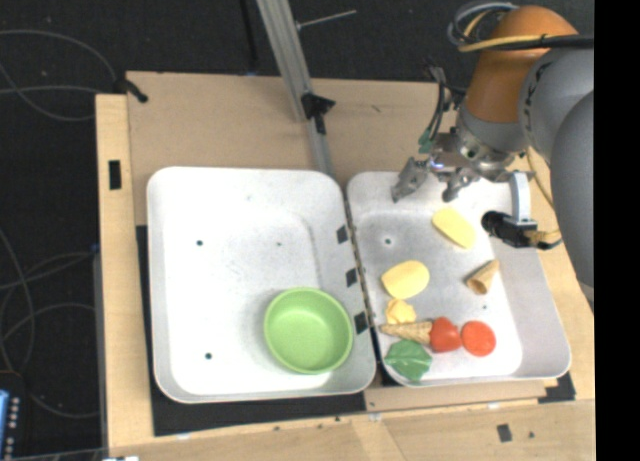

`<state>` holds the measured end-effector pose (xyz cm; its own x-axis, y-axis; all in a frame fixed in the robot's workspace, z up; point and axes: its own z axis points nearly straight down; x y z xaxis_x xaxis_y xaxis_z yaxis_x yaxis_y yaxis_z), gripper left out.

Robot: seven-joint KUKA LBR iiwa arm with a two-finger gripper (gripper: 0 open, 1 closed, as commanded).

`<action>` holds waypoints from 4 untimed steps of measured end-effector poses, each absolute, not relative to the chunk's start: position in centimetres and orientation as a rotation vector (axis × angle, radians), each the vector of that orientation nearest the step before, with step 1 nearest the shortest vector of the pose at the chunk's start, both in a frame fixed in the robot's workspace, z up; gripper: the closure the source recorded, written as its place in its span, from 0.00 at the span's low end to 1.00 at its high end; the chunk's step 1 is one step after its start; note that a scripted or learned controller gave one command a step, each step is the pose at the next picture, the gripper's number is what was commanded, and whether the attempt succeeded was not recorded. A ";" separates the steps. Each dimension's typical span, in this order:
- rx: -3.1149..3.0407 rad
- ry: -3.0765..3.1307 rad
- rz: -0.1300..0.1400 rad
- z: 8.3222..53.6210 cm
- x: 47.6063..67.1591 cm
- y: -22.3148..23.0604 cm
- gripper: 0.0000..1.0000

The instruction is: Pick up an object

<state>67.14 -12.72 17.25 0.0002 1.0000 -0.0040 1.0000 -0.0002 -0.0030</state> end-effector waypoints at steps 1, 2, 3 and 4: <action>2.221 2.222 -0.009 12.9 67.5 -12.9 0.00; 2.214 2.219 -0.002 14.4 67.7 -13.0 1.00; 2.213 2.222 0.009 20.7 67.6 -12.4 1.00; 2.214 2.226 0.005 21.9 67.7 -12.4 1.00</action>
<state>67.70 -12.42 21.89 -0.0055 1.0000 0.0011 1.0000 0.0055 0.0034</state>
